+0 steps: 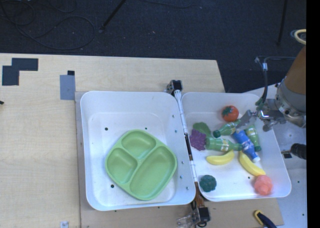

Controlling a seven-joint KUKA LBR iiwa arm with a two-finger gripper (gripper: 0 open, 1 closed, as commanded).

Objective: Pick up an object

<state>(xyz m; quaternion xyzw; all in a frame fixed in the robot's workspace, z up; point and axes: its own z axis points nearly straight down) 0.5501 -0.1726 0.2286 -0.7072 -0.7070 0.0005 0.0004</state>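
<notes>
While my jaws (248,117) hang at a width I cannot tell over the right white plastic bin (280,184), beside the small green plastic bottle (224,130), I judge its crowding neighbours could deflect my grasp.

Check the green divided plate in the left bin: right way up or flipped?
Right way up. The green divided plate lies flat in the left bin, its three hollow compartments facing the camera.
</notes>
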